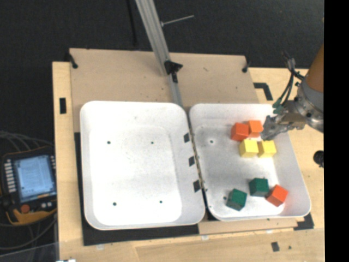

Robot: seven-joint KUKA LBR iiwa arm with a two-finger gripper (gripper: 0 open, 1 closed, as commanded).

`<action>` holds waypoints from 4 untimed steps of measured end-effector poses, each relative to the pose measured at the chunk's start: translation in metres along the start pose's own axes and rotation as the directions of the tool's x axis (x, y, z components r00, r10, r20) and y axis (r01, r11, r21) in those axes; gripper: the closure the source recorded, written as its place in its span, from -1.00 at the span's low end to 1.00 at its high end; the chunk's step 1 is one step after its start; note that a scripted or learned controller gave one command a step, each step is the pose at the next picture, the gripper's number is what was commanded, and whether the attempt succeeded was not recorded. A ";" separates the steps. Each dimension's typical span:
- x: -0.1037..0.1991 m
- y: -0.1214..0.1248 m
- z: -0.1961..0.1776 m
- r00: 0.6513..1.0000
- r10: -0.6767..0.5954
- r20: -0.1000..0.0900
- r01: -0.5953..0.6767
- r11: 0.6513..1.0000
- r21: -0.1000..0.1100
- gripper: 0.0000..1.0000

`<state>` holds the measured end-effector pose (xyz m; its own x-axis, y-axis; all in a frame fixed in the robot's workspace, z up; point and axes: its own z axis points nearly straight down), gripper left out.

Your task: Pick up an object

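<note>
The right bin (218, 119) holds several small blocks. Two orange blocks (246, 130) sit side by side at its upper right, with two yellow blocks (257, 148) just below them. Two green blocks (259, 186) (236, 199) and one orange-red block (277, 195) lie near the front right corner. My gripper (271, 129) hangs low over the bin's right side, right beside the orange pair and just above the yellow pair. Nothing shows between its fingers.
The left bin (133, 162) lies beside the right one. A metal pole (155, 37) slants up from between the bins at the back. A handheld screen (30, 179) sits off the bench at the left.
</note>
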<state>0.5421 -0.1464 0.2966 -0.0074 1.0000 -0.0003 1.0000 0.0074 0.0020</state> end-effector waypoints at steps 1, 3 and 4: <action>0.047 -0.007 0.015 1.000 0.002 0.000 -0.002 1.000 0.001 1.00; 0.142 -0.016 0.031 1.000 0.003 0.000 -0.003 1.000 0.002 1.00; 0.188 -0.013 0.030 1.000 0.000 -0.002 0.000 1.000 0.001 1.00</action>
<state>0.5283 0.0412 0.2663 -0.0074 1.0000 0.0015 1.0000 0.0074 0.0008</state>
